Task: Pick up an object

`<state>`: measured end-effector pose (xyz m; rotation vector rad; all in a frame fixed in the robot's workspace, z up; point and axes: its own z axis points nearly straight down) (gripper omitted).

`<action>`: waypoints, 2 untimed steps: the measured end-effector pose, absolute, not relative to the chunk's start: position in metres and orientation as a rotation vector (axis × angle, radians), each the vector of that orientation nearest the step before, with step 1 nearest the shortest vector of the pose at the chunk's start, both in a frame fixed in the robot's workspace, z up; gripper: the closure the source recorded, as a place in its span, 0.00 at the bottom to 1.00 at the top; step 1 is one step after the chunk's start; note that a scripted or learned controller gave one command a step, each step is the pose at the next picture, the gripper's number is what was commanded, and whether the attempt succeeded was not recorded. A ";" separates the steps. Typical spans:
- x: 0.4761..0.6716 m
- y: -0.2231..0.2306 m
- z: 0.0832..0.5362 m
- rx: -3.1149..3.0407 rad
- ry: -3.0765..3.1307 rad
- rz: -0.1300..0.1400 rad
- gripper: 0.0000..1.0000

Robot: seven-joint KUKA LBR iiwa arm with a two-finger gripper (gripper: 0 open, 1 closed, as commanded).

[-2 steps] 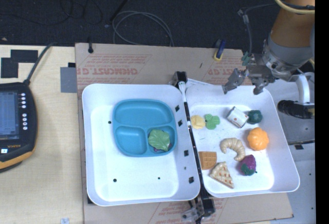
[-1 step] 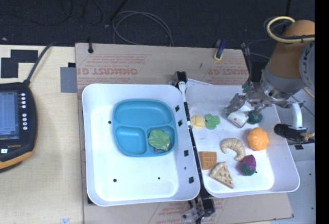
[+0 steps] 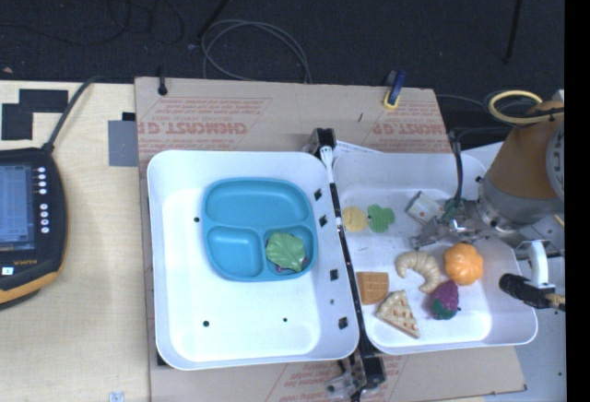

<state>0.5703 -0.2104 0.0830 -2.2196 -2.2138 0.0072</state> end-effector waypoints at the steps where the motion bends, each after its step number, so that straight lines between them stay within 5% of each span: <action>1: 0.514 -0.210 0.087 -2.218 -2.216 0.004 0.00; 2: 0.516 -0.213 0.097 -2.228 -2.211 0.002 1.00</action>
